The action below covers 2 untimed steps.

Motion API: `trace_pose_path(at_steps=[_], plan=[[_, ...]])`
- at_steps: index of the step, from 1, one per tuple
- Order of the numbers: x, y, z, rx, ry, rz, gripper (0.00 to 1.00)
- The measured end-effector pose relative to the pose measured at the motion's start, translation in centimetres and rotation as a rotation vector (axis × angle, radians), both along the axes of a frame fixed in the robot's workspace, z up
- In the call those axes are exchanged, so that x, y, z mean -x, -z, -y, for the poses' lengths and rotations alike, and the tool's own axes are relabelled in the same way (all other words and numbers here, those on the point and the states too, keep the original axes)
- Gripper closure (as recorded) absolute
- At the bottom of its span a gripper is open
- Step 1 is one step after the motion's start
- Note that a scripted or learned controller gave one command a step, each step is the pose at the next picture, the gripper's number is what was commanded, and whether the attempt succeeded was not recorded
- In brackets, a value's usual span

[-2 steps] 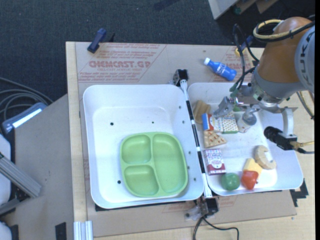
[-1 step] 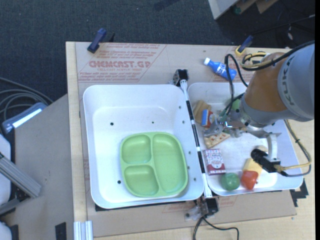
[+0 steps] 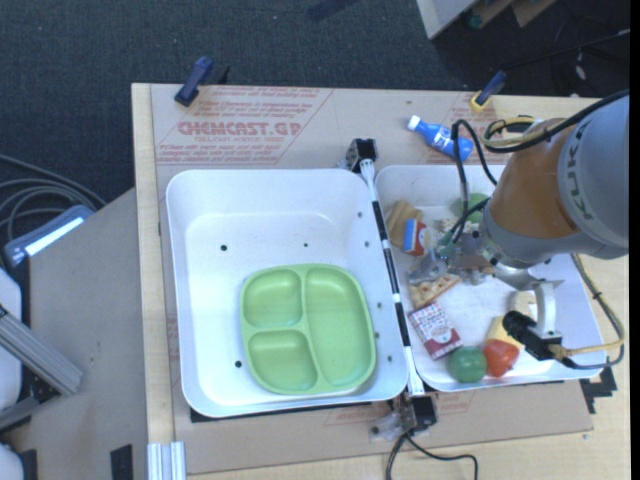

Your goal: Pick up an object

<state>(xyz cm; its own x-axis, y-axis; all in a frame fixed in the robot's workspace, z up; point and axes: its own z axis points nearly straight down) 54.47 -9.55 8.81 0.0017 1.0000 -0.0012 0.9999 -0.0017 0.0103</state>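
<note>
Camera view from above showed us the claw (image 3: 452, 256) lowered into the right bin (image 3: 575, 343), over a clutter of small items at its ten o'clock corner; we could not tell its state. A red packet (image 3: 436, 330) lay at the bin's seven o'clock, with a green ball (image 3: 466, 365) and a red-orange piece (image 3: 501, 356) just beside it at six. We judged the packet light and stiff, best pinched across its short edges. The left bin (image 3: 200, 218) held a green tray (image 3: 306, 327).

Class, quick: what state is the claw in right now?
Claw: low over the right bin clutter; open or shut cannot be told.
</note>
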Motion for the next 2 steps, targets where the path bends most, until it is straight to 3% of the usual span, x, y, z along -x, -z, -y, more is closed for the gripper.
trace_pose_path(at_steps=[1,2], plan=[[-0.2,-1.2,-0.1,-0.001,0.000,0.005,1.00],[-5.4,-9.7,-6.3,-0.002,-0.003,-0.008,1.00]])
